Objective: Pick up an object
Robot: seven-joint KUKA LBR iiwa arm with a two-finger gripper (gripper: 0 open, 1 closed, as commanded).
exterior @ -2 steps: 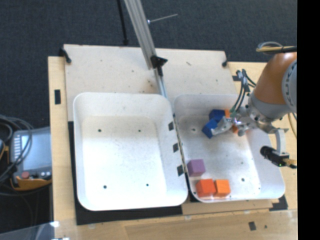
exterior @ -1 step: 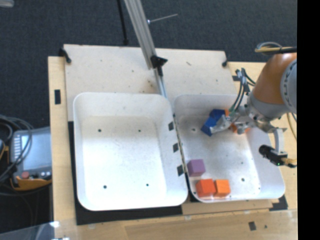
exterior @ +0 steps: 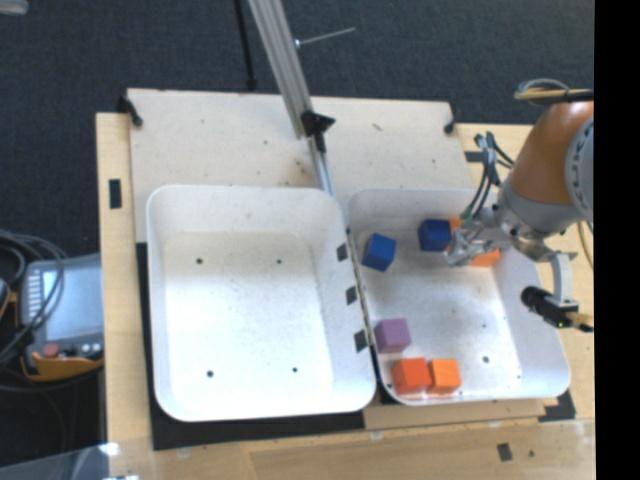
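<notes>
blocks (exterior: 379, 251) in right bin (exterior: 530, 368), wooden bench (exterior: 220, 138), dark carpet (exterior: 120, 28)

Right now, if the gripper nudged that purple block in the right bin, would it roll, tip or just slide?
The purple block looks cube-shaped with flat faces, so it would probably slide, not roll. It appears rigid and small, likely light. It sits near the bin wall, which might stop it.

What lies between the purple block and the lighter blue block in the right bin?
Bare white bin floor: in the camera view nothing sits between the purple block and the lighter blue block.
</notes>
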